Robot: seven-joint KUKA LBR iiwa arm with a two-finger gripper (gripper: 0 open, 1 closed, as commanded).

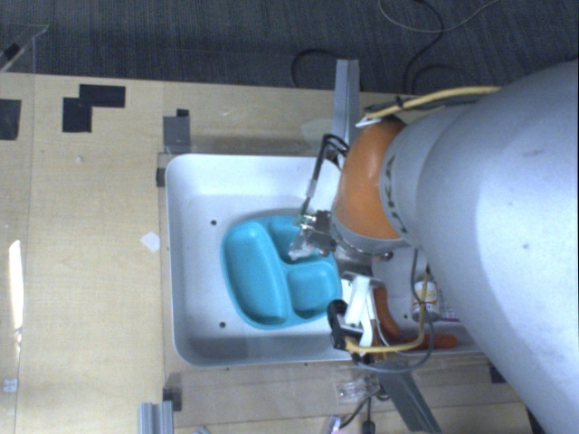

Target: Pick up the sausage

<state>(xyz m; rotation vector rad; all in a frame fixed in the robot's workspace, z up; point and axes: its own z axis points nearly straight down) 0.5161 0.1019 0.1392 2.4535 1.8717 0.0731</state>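
the light is even and rather bright, from above, so the white bin (194,269) shows only soft shadows along its inner walls. there is a pale streak of glare on the bench (16,274) at the left edge. the big grey arm (488,233) near the camera looks soft and out of focus, and the whole picture is a little grainy.

A single fixed camera is mounted above the bench (81,269), angled down at a slant; the arm (488,233) is seen close, entering from the right.
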